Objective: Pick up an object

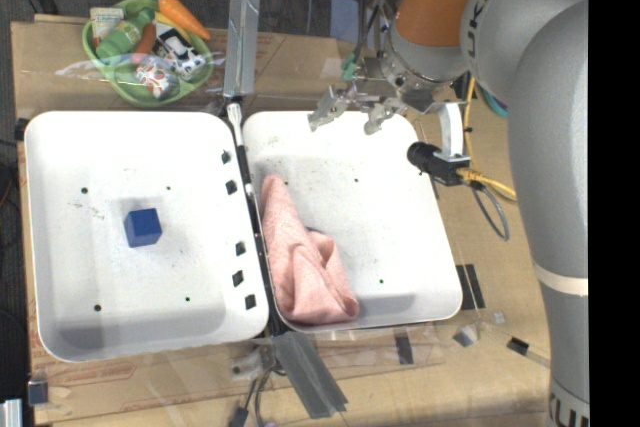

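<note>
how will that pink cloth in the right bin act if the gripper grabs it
The pink cloth lies crumpled in folds against the right bin wall, so it is probably floppy and would drape and sag when lifted. It looks light. A pinch may catch only one fold.

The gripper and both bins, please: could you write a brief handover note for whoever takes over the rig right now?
Gripper: open, holding nothing, above the far edge of the right bin.
Things: pink cloth lies crumpled against the right bin's left wall, towards the near end. Blue cube sits alone in the left bin. A green bowl of toys stands on the bench beyond the bins.
Done: nothing picked yet.
Left: lower onto an object, grasp and lift; the cloth looks nearest.
</note>
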`<action>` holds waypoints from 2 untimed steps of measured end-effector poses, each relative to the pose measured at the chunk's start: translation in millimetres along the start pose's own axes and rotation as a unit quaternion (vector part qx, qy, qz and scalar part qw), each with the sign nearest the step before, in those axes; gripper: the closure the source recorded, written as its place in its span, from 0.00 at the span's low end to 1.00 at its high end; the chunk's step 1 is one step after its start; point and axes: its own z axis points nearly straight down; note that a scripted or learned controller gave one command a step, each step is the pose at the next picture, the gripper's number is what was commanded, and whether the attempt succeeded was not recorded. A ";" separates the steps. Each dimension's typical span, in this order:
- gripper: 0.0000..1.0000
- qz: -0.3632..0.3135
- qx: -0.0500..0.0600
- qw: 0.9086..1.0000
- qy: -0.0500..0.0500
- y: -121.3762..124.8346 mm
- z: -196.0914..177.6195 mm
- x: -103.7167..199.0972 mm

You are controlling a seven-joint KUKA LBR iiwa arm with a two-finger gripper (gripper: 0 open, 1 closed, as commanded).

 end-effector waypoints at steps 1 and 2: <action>0.00 -0.081 -0.001 0.997 0.000 -63.8 66.4 -15.0; 0.00 -0.130 -0.004 0.991 0.000 -115.1 162.7 -28.6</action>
